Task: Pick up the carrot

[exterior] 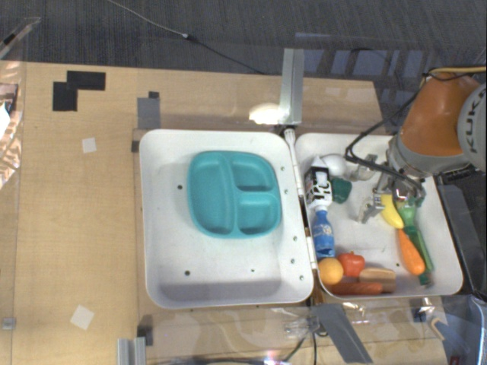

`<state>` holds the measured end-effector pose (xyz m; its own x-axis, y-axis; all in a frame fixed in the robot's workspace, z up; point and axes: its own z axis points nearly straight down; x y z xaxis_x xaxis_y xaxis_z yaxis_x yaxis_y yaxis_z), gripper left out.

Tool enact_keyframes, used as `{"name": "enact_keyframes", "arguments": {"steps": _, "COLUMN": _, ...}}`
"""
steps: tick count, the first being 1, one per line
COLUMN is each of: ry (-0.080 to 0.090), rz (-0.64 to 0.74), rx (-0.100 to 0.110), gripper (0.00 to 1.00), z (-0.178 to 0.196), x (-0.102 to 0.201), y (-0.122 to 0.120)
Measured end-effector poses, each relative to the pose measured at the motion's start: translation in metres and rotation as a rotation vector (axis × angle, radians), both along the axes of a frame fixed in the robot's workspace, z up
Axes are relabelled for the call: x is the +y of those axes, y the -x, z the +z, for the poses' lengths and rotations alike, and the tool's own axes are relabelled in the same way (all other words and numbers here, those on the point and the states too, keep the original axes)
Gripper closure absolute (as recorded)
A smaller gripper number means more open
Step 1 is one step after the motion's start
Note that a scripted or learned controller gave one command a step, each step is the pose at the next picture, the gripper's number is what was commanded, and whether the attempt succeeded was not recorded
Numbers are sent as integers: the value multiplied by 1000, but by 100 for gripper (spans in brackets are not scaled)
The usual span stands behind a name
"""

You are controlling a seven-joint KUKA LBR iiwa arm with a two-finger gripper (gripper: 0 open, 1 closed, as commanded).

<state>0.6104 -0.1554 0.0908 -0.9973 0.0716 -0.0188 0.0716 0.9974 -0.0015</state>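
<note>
Claw hangs over the right bin, fingers apart and clamped on nothing. Carrot lies just below and right of it, beside a yellow toy. Judged best: centre over the carrot's orange body, fingers straddling its width, then descend.

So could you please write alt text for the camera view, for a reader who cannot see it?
The end effector of a grey and orange arm hangs over the right bin, just above a carrot lying near a yellow banana, a blue bottle, a tomato and an orange. The left bin holds a teal divided plate.
</note>
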Motion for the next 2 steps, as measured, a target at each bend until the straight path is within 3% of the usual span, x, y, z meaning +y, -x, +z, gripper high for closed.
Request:
{"name": "enact_keyframes", "arguments": {"steps": 1, "ry": 3, "rz": 188, "rx": 5, "gripper": 0, "z": -1, "x": -19, "y": 74}}
{"name": "enact_keyframes", "arguments": {"steps": 2, "ry": 8, "rz": 337, "rx": 3, "gripper": 0, "z": -1, "x": -51, "y": 115}}
